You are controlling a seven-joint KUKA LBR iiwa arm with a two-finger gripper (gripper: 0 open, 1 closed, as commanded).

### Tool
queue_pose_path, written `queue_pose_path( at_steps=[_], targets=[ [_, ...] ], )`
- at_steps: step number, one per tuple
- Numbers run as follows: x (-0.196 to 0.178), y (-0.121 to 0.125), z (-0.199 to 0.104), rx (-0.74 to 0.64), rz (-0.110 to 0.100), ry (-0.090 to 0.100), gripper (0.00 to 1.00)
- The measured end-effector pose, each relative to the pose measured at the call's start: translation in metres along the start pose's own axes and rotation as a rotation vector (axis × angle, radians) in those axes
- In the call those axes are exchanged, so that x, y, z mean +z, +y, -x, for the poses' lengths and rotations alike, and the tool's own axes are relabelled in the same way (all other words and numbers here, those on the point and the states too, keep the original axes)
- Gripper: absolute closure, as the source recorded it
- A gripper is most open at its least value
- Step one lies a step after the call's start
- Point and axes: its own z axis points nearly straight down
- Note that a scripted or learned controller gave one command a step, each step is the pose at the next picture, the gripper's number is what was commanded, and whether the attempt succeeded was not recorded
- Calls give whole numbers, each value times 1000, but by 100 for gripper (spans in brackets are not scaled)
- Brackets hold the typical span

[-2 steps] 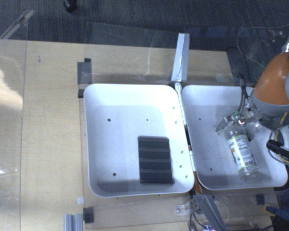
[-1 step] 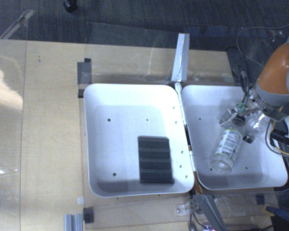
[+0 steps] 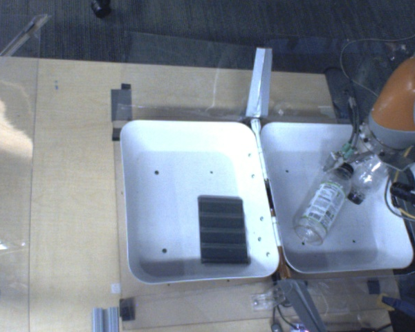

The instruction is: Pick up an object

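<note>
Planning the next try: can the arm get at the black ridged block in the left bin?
Probably yes: the black ridged block lies alone, uncovered; the arm is over the right bin.

Your pale wooden surface [image 3: 62, 206] carries two shallow white bins touching side by side: the left bin [image 3: 145, 185], the right bin [image 3: 394, 251]. Small dark brackets [image 3: 119, 109] sit at the left bin's corners.

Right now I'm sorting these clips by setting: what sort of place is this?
Most likely a robotics lab test bench. Two shallow white bins, the left bin and the right bin, sit on a wooden bench, a robot arm reaches in, and loose cables trail beside it.
</note>
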Motion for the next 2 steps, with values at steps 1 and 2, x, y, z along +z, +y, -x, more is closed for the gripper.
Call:
queue_pose_path(
  at_steps=[1, 2],
  targets=[
    [-87, 32, -34, 18, -11, 1, 100],
    [-87, 32, -34, 18, -11, 1, 0]
  ],
)
